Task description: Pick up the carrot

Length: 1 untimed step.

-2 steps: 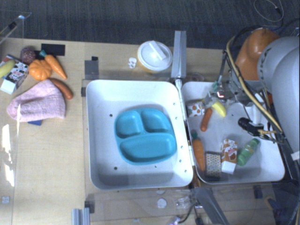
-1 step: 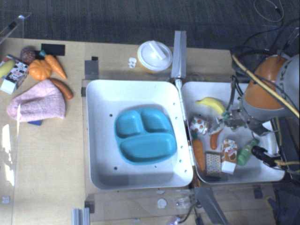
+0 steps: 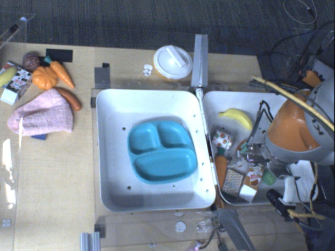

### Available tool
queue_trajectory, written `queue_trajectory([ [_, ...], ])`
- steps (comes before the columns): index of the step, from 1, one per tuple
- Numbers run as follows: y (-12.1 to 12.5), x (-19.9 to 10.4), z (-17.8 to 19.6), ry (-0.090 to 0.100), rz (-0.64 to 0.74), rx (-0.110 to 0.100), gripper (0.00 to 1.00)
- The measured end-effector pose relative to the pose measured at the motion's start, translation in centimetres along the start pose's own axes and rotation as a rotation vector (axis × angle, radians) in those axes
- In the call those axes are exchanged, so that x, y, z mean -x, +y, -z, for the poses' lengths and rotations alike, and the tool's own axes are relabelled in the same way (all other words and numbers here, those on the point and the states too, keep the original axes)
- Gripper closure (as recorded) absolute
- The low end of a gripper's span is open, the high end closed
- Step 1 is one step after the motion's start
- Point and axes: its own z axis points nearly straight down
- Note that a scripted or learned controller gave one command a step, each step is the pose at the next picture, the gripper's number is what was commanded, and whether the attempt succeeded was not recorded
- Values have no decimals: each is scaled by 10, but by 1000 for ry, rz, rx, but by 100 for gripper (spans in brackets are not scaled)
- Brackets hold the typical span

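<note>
Approach step, judged from the layout: grey arm with orange band (image 3: 293, 127) reaching into the right white bin (image 3: 246, 99), tool (image 3: 251, 153) low among the clutter. State of the tool: cannot tell (hidden in wires and shadow). Short orange carrot (image 3: 221, 170) lying just beside the tool, on its far side from the arm, against the bin's dividing wall, with a grey grater-like piece (image 3: 234, 180) touching it. Yellow banana (image 3: 237, 117) further off, toward the bin's back. Blue divided plastic tray (image 3: 163, 150) in the neighbouring bin, well apart. Next move, probably: shift toward the wall, align along the carrot, then descend without snagging the grater.
</note>
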Motion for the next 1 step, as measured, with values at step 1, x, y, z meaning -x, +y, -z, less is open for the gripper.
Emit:
queue_trajectory([
  [1,132,9,-6,1,-57,-13,0],
])
